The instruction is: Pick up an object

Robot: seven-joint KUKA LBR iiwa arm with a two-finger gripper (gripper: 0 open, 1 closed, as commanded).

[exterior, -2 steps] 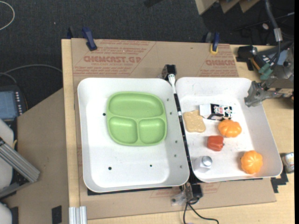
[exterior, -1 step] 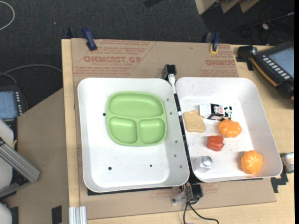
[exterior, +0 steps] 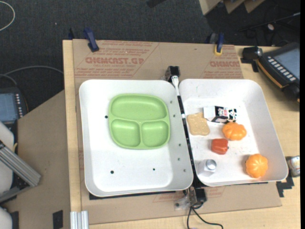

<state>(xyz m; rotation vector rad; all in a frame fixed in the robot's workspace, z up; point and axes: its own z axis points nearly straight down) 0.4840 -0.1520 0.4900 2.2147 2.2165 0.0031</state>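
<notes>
Two white bins sit side by side on a cardboard-covered surface [exterior: 119, 56]. The left bin [exterior: 95, 142] holds a green divided plate [exterior: 139, 121], three compartments, lying flat toward the far half of the bin.

The right bin [exterior: 259, 109] holds the loose things. A tan slice of toast [exterior: 198, 124] lies near the bin's left wall. Just right of it and a bit farther, a small black-and-white carton [exterior: 220, 113] lies on its side. An orange pumpkin-shaped toy [exterior: 234, 131] sits just near of the carton, touching or nearly touching it. A red pepper-like toy [exterior: 219, 146] sits left and near of that pumpkin, close beside it. A small silver cap or can [exterior: 210, 165] rests at the near left of the bin. A second orange pumpkin-shaped toy [exterior: 257, 166] sits at the near right, well apart from the rest.

Blue clamps [exterior: 90, 38] pin the cardboard at the far edge. A black tablet-like device [exterior: 281, 66] lies at the far right. Cannot tell the hand's state.
</notes>
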